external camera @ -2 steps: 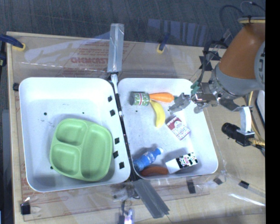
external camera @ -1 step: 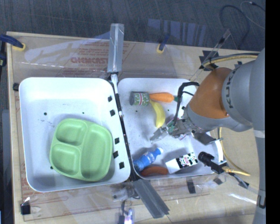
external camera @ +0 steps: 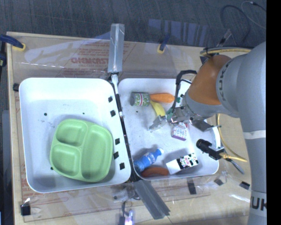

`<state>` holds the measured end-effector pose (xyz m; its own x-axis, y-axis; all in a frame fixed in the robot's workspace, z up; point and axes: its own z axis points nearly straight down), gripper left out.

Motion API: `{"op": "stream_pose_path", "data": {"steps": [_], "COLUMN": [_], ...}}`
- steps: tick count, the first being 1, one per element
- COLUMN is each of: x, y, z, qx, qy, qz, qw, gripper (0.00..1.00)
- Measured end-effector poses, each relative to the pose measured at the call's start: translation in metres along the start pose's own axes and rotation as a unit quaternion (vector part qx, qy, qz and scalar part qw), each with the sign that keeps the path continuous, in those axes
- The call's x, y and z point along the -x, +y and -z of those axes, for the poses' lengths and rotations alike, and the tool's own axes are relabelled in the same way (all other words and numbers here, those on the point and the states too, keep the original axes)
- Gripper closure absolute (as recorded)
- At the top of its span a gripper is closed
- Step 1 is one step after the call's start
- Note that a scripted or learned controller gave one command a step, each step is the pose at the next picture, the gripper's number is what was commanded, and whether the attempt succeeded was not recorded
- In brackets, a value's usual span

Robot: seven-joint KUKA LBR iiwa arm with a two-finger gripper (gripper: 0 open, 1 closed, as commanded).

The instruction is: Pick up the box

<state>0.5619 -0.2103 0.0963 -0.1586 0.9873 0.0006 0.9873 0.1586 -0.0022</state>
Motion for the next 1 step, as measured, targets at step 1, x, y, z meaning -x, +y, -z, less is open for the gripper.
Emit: {"op": "stream_pose_path", "data": {"steps": [1], "x": [0.0027], "y": [0.0164], "z": [0.0856], "qx": [0.000], "qy": [0.000], "qz": [-0.011], "qw": [0.9999], "gripper": [0.00]}}
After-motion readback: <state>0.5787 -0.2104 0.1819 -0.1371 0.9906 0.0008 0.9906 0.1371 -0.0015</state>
